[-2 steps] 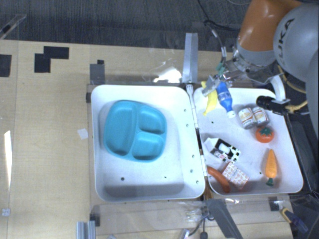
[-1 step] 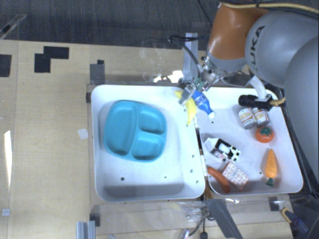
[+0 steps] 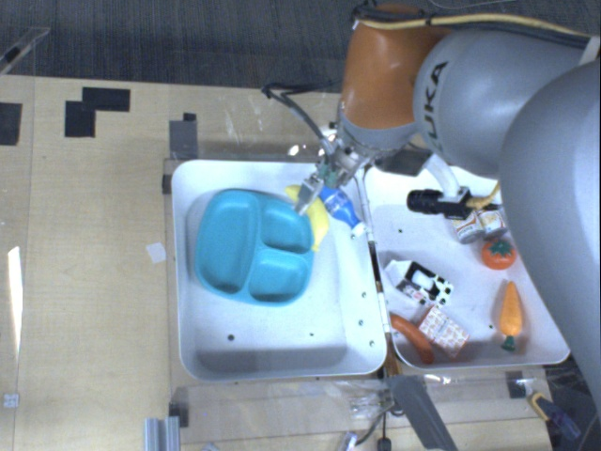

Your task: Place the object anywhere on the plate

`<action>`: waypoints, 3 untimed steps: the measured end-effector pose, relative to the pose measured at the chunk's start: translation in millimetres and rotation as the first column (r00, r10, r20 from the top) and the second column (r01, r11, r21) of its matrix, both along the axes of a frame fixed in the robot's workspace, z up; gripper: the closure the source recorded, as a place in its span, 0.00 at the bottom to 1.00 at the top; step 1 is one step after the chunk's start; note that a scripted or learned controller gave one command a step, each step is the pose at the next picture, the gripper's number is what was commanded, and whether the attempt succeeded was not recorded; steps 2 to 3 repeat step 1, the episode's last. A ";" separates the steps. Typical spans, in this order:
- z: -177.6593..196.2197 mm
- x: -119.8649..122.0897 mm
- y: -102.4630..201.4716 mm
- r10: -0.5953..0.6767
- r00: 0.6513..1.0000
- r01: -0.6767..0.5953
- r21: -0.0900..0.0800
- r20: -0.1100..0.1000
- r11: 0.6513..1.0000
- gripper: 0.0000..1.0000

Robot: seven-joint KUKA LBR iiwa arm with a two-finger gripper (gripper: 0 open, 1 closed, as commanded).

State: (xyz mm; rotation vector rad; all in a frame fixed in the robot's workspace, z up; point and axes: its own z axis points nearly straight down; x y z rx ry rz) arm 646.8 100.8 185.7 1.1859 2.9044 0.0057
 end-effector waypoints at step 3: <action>0.0 0.1 -0.5 -0.001 1.000 0.001 0.000 0.000 1.000 0.00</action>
